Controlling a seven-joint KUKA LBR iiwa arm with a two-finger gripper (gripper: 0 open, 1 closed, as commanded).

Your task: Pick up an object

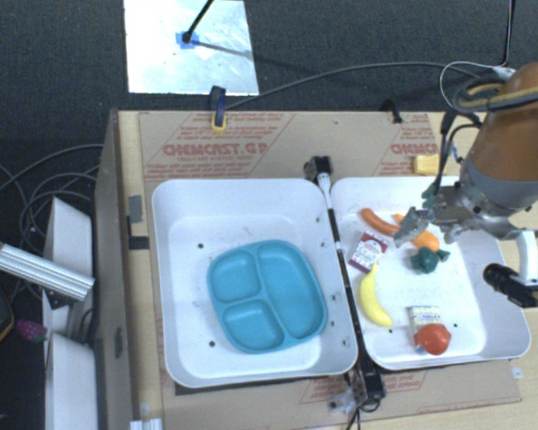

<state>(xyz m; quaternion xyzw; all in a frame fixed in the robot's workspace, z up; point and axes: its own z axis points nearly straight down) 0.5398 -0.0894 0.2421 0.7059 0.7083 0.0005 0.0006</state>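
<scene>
Down at the near edge of the right bin (511,333) sits a red tomato-like toy (433,338), at about six o'clock in that bin, with a small white packet (423,316) touching it just above; its print is too small to read. Moving up, a yellow banana (373,299) lies along the bin's nine o'clock side, and above it a little maroon-and-white carton (368,250) lies tilted, its label unreadable from here. At eleven o'clock there's an orange-red sausage shape (378,221), and near the centre a dark green piece (425,260) sits right under an orange piece (426,241). The gripper (417,224) hangs over that orange piece at roughly twelve o'clock, and I can't tell whether it's open or closed, nor whether it touches anything. Over in the left bin (178,257), a blue divided plate (266,294) with three compartments rests near the middle. On the cardboard (249,140) under both bins, red print reads what looks like "CHEMCAST GP", repeated at one o'clock.
</scene>
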